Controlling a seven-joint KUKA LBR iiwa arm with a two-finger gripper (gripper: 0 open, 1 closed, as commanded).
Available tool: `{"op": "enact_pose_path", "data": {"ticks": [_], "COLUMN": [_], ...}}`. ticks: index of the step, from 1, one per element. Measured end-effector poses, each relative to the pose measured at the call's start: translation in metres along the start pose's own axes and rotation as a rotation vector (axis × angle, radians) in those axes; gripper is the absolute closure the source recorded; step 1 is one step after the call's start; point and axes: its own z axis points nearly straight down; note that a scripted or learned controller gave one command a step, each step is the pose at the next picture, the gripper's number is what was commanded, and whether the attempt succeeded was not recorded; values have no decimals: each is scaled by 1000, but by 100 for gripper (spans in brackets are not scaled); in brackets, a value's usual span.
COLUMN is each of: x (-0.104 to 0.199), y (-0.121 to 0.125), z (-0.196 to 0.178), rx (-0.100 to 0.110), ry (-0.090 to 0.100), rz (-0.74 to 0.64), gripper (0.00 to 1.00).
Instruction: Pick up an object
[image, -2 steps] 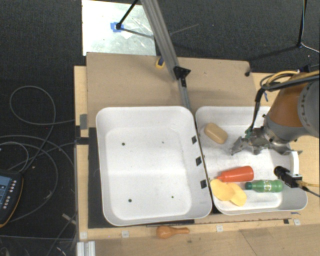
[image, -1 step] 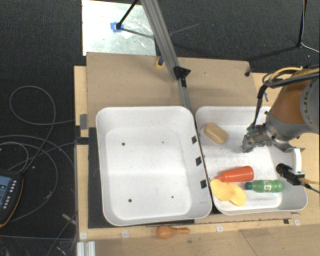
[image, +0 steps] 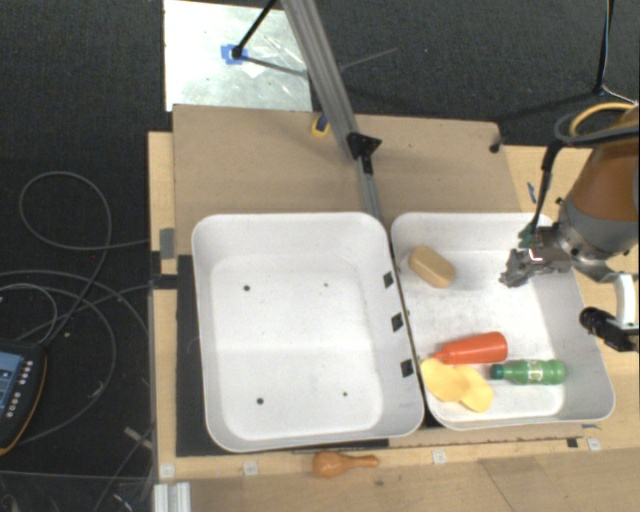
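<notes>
in the right bin (image: 598, 400), the orange bottle (image: 471, 349) is judged light, rigid, slippery; mid-body grasp advised. end effector (image: 520, 268) opening cannot be told.

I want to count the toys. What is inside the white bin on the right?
The right bin holds a tan block, an orange bottle, a green bottle and a yellow toy. The tool hangs over it, hiding a bit of floor.
</notes>
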Motion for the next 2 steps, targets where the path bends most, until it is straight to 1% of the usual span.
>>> {"op": "enact_pose_path", "data": {"ticks": [1, 2], "x": [-4, -4], "y": [-3, -2], "z": [-63, -62], "rx": [-1, 4], "ry": [0, 1], "rz": [-3, -4], "gripper": [100, 100]}}
